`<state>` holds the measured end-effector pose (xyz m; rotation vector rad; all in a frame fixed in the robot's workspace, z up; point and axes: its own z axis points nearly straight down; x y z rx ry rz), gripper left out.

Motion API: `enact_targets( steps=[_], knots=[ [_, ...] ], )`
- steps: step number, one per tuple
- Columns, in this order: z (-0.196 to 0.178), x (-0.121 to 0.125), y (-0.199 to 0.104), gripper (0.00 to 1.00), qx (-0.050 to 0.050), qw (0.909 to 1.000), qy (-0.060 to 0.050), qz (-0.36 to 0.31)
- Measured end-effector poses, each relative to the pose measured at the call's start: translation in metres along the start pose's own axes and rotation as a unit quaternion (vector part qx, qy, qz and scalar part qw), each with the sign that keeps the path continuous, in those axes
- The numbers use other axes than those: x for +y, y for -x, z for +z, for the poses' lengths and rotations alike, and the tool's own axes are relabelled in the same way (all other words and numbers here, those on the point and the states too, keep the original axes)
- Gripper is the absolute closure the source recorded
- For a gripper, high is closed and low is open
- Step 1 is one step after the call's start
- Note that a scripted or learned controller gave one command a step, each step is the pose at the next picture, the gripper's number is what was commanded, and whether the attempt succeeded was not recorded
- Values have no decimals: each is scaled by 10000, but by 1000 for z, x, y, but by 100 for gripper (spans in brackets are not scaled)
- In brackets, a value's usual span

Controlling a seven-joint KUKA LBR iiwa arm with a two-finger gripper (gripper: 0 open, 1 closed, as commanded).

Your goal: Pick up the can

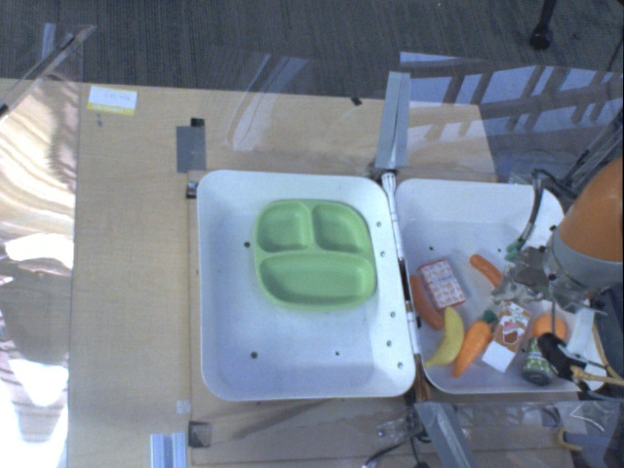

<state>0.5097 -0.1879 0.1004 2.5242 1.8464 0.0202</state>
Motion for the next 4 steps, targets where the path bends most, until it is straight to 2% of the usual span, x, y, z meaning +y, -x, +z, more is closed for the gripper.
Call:
enact_targets(
  steps=[1, 2, 3, 4],
  knots=[
    [-118, -1, -24, 100, 9, 9843, -52, -1764],
    [-117, -1, -24, 0, 8, 9844, -53, -1760],
    [14, 65, -2, 0, 4, 9658, -46, -2593],
    [15, 155, -29, 0, 12, 9761, -179, -2166]
  ],
)
